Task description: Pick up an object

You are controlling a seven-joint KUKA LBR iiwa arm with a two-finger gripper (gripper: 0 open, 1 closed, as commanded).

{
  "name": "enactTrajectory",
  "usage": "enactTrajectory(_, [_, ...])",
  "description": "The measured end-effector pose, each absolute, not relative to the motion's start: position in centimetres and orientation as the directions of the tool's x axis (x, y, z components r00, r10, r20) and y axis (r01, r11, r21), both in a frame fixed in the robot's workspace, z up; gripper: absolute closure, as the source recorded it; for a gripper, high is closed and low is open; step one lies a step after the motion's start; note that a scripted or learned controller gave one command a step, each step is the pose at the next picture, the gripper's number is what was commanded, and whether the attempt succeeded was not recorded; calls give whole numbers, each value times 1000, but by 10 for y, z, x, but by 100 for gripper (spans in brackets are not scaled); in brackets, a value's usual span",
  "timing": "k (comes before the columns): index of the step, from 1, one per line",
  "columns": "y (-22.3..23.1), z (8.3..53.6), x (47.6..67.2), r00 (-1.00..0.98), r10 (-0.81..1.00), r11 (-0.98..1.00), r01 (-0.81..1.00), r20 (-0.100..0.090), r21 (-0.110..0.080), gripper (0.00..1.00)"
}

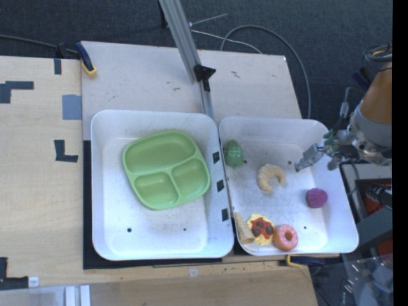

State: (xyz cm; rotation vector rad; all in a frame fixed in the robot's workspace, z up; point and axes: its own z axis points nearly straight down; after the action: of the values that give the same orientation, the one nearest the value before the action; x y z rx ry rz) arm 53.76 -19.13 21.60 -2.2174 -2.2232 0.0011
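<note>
— What sort of place is this?
— A robotics lab: a taped plywood desk (38, 171), loose cables (268, 34) on dark carpet, an aluminium rail (182, 30), two white bins (102, 234) of toy food.

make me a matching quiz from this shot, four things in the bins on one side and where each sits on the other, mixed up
Things:
1. green divided plate
2. croissant
3. pink donut
4. purple ball

Places:
A. right bin, near its right wall, below the gripper
B. left bin, about its middle
C. right bin, front edge, beside the small pizza slice
D. right bin, about its middle, right of the green round fruit

Pairs: 1-B, 2-D, 3-C, 4-A
</note>
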Motion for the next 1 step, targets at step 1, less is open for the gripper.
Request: enactTrajectory(1, [-191, 216, 538, -2, 1000, 2, 1000, 1, -1, 0])
